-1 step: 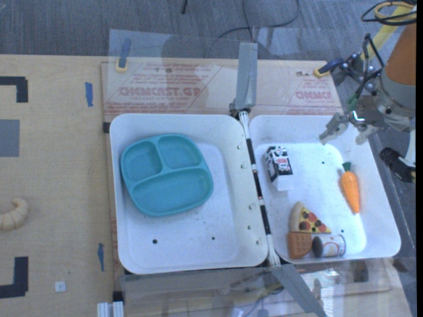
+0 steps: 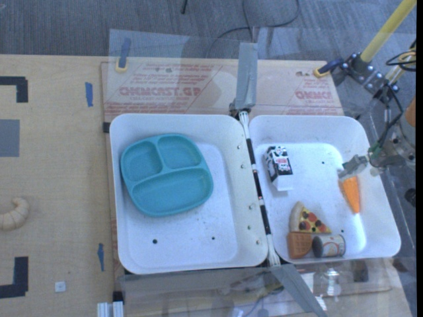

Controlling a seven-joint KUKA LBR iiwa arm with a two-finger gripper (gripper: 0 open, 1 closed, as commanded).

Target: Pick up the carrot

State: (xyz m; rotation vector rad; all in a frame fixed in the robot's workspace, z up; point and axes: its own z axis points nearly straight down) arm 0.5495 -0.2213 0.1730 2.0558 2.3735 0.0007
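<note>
While the carrot [image 2: 351,193] lies in the right bin [image 2: 380,233] with the gripper [image 2: 353,167] at its upper end, gripper state cannot be determined and lifting remains outstanding.

The hand [image 2: 354,166] sits at the carrot [image 2: 351,193] top in the right bin [image 2: 380,233].

Wooden bench [image 2: 53,170], grey carpet [image 2: 79,12]
</note>
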